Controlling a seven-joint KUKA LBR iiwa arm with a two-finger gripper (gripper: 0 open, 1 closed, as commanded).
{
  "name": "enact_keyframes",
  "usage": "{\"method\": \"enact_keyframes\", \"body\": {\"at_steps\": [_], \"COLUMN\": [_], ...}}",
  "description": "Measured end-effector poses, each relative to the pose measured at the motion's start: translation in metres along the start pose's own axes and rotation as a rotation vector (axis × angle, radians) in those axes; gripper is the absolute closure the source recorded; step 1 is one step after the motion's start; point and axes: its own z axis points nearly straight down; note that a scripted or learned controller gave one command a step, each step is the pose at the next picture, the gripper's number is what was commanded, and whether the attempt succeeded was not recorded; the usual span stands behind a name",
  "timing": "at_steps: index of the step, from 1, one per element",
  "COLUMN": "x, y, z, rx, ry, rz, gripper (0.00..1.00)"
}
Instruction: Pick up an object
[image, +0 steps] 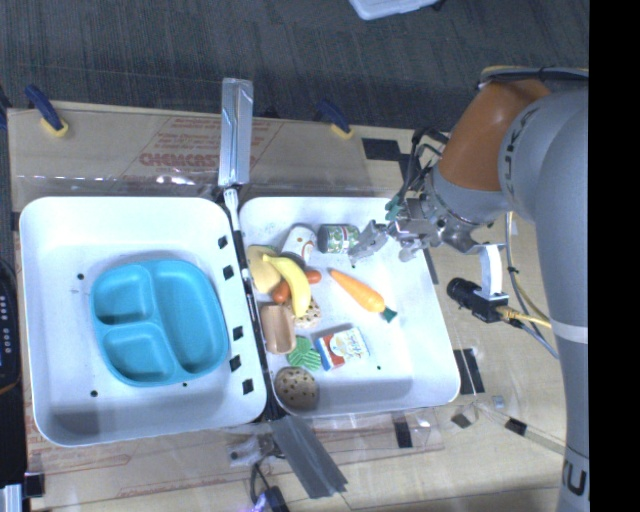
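Gripper (385, 238) over right bin (425, 365) far edge, open/closed can't tell, nothing seen held; green can (338, 238) just left of it, toy carrot (358, 290) just below-left; risk: descent btwn both nudges can so it rolls, closes on air.

We count two white bins (60, 400), side by side, and one blue divided plate (160, 320) with three compartments in the left one. In the right bin we count one banana (275, 270), one carrot (358, 290), one small can (338, 238), one carton (345, 348) and one brown round ball (297, 387). Several small items crowded by the banana are too jumbled to count.
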Motion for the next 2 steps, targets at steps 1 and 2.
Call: {"method": "enact_keyframes", "body": {"at_steps": [1, 2], "x": [-0.006, -0.002], "y": [-0.035, -0.018], "z": [0.106, 0.059], "rx": [-0.004, -0.004], "ry": [-0.001, -0.002], "rz": [-0.030, 0.031], "gripper": [0.00, 0.00]}}
